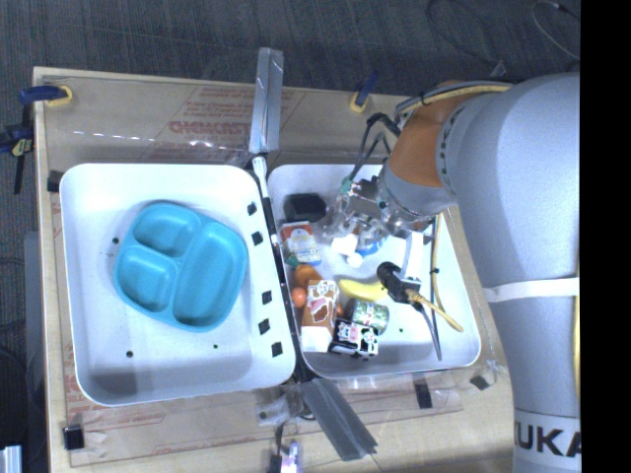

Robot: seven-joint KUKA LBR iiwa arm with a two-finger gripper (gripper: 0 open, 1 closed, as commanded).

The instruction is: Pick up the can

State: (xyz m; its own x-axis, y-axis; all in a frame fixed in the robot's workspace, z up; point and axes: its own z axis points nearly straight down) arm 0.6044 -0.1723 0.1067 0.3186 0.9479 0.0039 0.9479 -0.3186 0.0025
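The can (371, 315) is small and green with a printed label. It lies near the front of the right bin (458, 308), just in front of a yellow banana (359, 289). My gripper (353, 223) hangs over the back half of that bin, well behind the can and apart from it. Its tip is down among the clutter, close to a small white and blue item (363, 248).
The right bin also holds a black object (304, 206), a red and white carton (298, 239), an orange ball (308, 274), a brown carton (321, 302), a black-and-white box (353, 338) and a white block (315, 339). A blue divided tray (182, 264) lies in the left bin (89, 343).
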